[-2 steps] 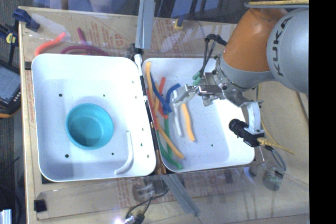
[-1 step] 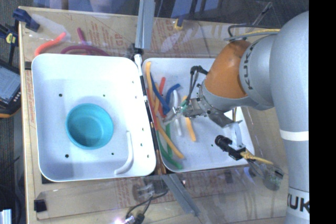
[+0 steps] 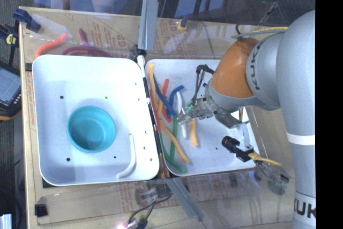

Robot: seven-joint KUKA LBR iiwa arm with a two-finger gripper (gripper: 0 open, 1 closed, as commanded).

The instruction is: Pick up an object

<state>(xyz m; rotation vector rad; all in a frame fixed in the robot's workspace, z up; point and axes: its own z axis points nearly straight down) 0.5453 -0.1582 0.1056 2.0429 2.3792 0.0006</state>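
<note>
Several thin coloured sticks lie in the right bin, bunched along its left side: a long yellow stick, a red stick, a blue stick, a green stick and an orange stick. My gripper is low over this bunch, near its right edge, between the blue and the orange sticks. Its tips are mixed in with the sticks, and I cannot make out anything held. A round blue bowl sits in the left bin.
The grey arm with its orange band covers the right bin's far right part. Behind the left bin, orange and pink tubes lie on the bench. A metal bar stands upright between the bins at the back.
</note>
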